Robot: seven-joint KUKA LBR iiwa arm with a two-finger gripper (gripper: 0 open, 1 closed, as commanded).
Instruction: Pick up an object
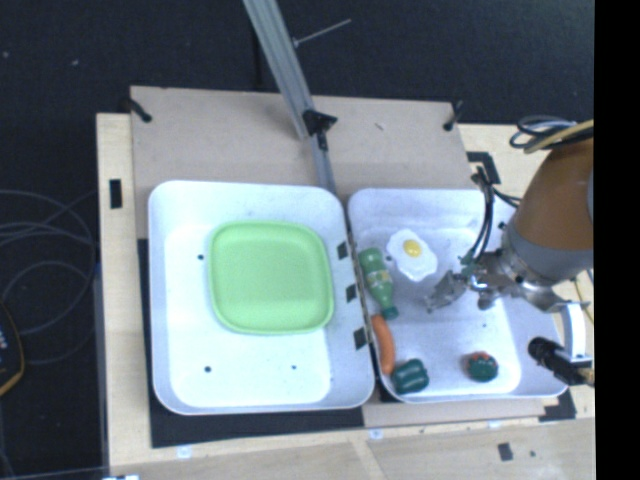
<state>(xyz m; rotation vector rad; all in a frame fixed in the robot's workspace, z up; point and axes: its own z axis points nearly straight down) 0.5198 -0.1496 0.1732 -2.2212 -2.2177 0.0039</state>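
Note:
The right bin (440, 208) holds several toy foods. A fried egg (411, 252) lies near the bin's middle left, with a green bottle-shaped piece (377, 278) beside it by the left wall. An orange carrot (383, 340) and a dark green piece (409, 375) lie at the front left. A green and red piece (482, 366) sits at the front right. My gripper (441, 294) hangs low over the bin's middle, right of the bottle and just below the egg, with nothing visible between its fingers.
The left bin (180, 368) bears a light green square plate (271, 276). A grey pole (282, 53) slants up from between the bins. The arm's orange band (555, 193) and wrist cables overhang the right bin's right side.

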